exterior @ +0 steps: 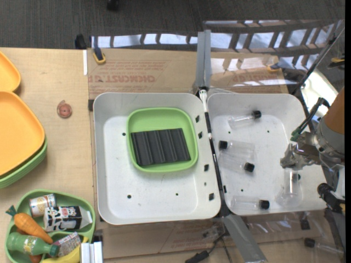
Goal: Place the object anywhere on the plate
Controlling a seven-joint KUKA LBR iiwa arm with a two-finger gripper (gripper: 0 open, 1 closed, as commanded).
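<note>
Counting two white bins sitting side by side. One green plate is lying in the left one, carrying one dark ribbed slab. Right of the green plate I'm seeing four clear vials showing black caps, plus one more clear tube further right, cap not readable. Left of the green plate: one small pink disc, two orange dishes stacking up, and one green bowl holding toy food, too jumbled for counting.
</note>
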